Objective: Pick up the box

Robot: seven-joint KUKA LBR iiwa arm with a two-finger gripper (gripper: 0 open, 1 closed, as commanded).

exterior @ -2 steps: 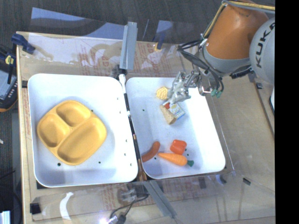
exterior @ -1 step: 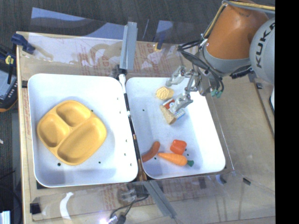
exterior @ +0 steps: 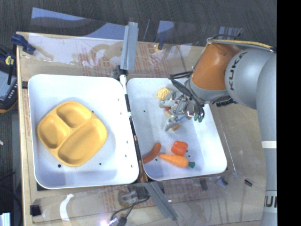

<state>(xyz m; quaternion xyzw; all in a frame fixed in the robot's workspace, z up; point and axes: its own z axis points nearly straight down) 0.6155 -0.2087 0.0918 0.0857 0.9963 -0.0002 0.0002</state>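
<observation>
Fingers' state could not be told: the gripper (exterior: 180, 109) was a tangle of metal, low over the right bin (exterior: 212, 145), towards its far side. What looked like the box (exterior: 171, 124), small and pale, lay just near-left of the fingertips, apart from the corn (exterior: 163, 93) and red pepper (exterior: 179, 148). Its long axis seemed to run near-left to far-right, though blur made that uncertain. A good grasp probably meant centring above it and closing across the short sides.

Glossy yellow plastic tray (exterior: 71, 133), smooth
</observation>
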